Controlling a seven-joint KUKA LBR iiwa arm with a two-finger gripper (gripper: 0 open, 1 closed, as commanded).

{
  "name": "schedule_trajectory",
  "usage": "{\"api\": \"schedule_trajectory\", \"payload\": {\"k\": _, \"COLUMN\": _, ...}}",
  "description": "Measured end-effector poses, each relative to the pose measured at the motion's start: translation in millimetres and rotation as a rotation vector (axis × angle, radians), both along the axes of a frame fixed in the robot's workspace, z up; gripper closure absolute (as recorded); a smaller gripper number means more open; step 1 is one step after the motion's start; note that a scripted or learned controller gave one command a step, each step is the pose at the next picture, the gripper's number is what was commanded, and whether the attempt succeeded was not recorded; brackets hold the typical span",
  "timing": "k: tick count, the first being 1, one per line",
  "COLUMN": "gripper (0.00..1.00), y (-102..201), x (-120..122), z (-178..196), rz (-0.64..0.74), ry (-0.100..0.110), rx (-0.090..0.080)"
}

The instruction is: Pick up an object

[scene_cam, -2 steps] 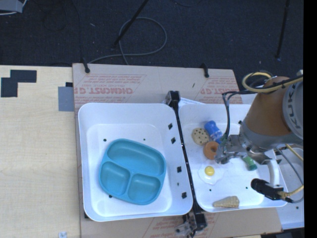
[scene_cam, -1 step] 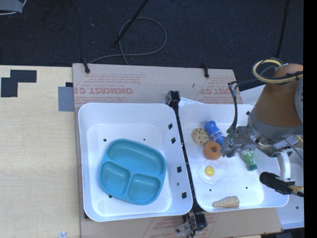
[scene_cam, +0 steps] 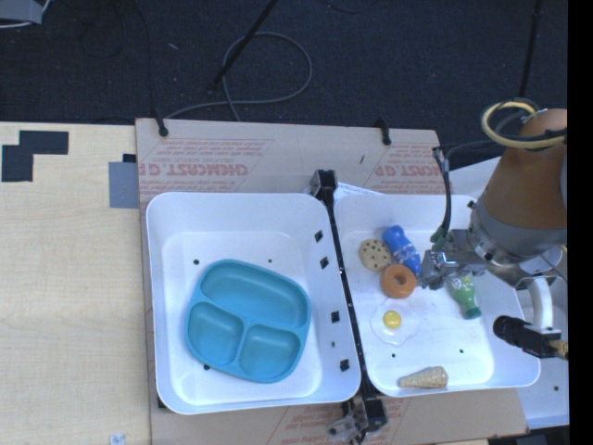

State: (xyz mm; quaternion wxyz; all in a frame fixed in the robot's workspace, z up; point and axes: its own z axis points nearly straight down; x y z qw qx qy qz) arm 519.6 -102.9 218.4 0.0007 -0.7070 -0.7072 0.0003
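A robot arm (scene_cam: 523, 193) reaches into the right bin (scene_cam: 482, 369). Its gripper (scene_cam: 437, 265) hovers low beside a donut (scene_cam: 398, 281) and blue bottle (scene_cam: 400, 246); its grip state cannot be told. The approach seems underway; next likely a descent onto one object.

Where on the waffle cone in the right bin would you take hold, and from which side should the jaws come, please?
I would grip the waffle cone across its wider end, the right one in the camera view, coming straight down from above. It lies flat on its side on the floor of the right bin, tip pointing left, apart from the fried egg. The bin's near wall runs close beside it, so a side approach looks cramped.
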Motion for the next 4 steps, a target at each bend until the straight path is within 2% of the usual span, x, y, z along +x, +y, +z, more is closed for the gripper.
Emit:
{"api": "schedule_trajectory", "payload": {"k": 1, "gripper": 1.00, "y": 41, "x": 16, "z": 6, "rz": 0.003, "ry": 0.001, "rx": 0.001}}
{"api": "schedule_trajectory", "payload": {"k": 2, "gripper": 1.00, "y": 97, "x": 39, "z": 12, "rz": 0.004, "ry": 0.000, "rx": 0.000}}
{"api": "schedule_trajectory", "payload": {"k": 4, "gripper": 1.00, "y": 189, "x": 91, "z": -5, "rz": 0.004, "ry": 0.001, "rx": 0.000}}
